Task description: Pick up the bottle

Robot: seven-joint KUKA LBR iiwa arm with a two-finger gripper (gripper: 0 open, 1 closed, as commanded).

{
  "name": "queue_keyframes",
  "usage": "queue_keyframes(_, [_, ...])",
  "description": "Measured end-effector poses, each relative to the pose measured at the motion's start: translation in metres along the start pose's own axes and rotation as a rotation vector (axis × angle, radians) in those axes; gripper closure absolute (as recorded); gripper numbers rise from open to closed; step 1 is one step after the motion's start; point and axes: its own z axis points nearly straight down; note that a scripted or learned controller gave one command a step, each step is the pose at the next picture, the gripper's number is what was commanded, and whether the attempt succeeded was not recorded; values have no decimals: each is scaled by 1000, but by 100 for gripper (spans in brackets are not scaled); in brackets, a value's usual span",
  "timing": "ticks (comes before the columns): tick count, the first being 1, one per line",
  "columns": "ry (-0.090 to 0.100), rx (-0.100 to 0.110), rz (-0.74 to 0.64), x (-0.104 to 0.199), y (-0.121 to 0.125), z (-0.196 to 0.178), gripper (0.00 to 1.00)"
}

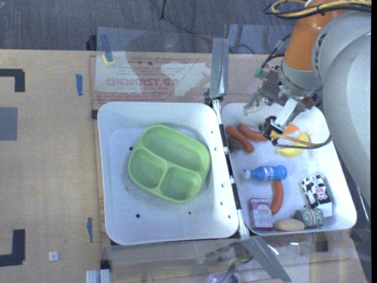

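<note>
The bottle (266, 173) is small and blue with a white cap pointing left. It lies on its side in the middle of the right bin (337, 175). My gripper (270, 112) hangs over the far end of that bin, well behind the bottle and apart from it. Its fingers (253, 105) stand open with nothing between them. The grey arm with the orange band (303, 34) comes in from the upper right.
Two red sausages (244, 137) and a yellow piece (293, 147) lie just under the gripper. Near the bottle are an orange sausage (277, 196), a maroon box (261, 212), a cow-patterned carton (315, 191), a green can (312, 217) and a tan lump (288, 224). The left bin (118, 217) holds a green divided plate (169, 163).
</note>
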Motion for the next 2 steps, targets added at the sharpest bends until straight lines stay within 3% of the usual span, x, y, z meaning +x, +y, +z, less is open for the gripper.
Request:
queue_keyframes(1, [3,-8,-117,-53,-39,97,0])
queue_keyframes(2, [4,-7,-148,-110,-91,97,0])
